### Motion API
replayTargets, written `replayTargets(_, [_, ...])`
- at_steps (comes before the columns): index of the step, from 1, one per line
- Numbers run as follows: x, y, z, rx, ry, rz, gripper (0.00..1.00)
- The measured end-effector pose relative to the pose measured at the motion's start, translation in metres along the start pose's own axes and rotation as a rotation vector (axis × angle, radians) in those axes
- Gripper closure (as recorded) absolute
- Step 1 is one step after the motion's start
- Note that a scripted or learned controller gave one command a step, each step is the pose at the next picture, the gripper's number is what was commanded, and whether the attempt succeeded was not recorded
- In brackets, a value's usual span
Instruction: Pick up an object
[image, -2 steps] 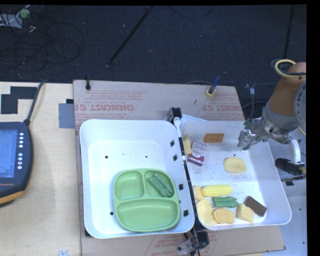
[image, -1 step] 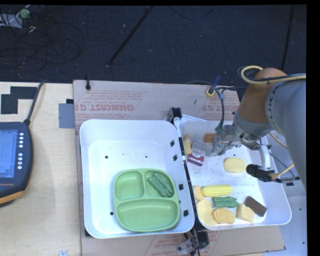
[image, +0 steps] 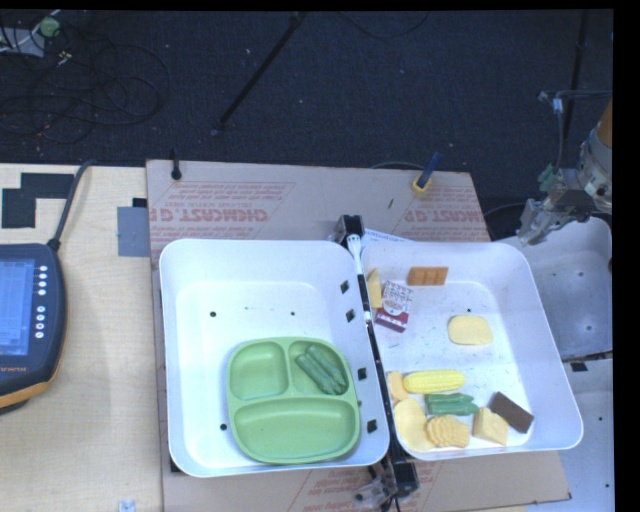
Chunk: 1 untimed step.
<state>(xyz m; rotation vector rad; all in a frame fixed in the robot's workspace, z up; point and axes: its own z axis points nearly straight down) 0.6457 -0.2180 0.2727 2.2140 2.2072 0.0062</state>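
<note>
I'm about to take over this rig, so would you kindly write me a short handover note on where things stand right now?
Gripper: parked outside the bins, beyond the right bin's far right corner, holding nothing visible.
Right bin: corn cob, green beans, orange cracker, brown block, small packet, yellow pieces.
Left bin: green divided tray with a green vegetable in its upper right compartment.
Done: nothing picked yet.
Left: the whole pick.

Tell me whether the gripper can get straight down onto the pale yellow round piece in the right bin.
Probably yes: the pale yellow round piece lies alone on bare bin floor, nothing above it; the gripper sits outside the right bin.
</note>
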Motion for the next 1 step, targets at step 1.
replayTargets(1, [0.0308, -0.0601, 0.1468, 0.031, 0.014, -0.003, 0.00])
